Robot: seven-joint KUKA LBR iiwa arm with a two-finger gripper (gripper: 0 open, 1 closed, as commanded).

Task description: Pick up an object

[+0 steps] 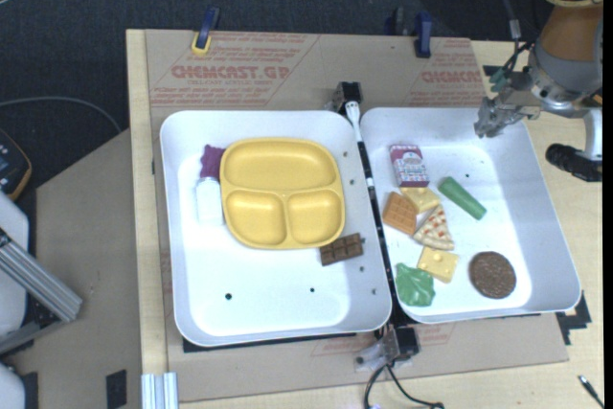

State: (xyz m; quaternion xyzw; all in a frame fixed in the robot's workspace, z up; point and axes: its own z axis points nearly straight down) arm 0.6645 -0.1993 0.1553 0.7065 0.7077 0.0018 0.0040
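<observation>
Two white bins [182,206] (side by side) — clamps [203,34]; cardboard [287,67].

Toy foods lie flat in the right bin [551,206] — green stick [463,197], brown cookie [492,274], pizza slice [434,228].

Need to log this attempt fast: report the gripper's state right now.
Gripper: cannot be told; it hangs over the far right corner of the right bin, with nothing seen in it.
</observation>
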